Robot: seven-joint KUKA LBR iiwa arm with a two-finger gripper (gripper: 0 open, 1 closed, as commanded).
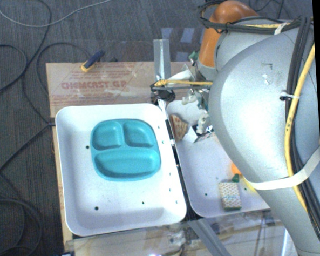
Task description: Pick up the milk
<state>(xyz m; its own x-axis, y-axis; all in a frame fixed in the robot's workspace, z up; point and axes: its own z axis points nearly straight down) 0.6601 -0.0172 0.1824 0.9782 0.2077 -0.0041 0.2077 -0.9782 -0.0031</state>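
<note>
The milk [188,112] seems to be the whitish shape at the far end of the right bin [206,170], just beside a brown packet [179,126], though it is hard to make out. The arm [257,119] hangs over it, and I cannot tell whether the jaws are open or closed. A teal divided plate [126,149] lies in the left bin [76,173].

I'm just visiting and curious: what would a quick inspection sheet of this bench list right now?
Surface: two shallow white bins, left bin, right bin.
Job's things: milk, nothing seen that I can identify.
Clutter: teal divided plastic tray in the left bin; speckled block, brown item in the right bin.
Grippers: gripper low over the right bin.
Cables: black cables on the floor.
Surroundings: grey carpet.
</note>
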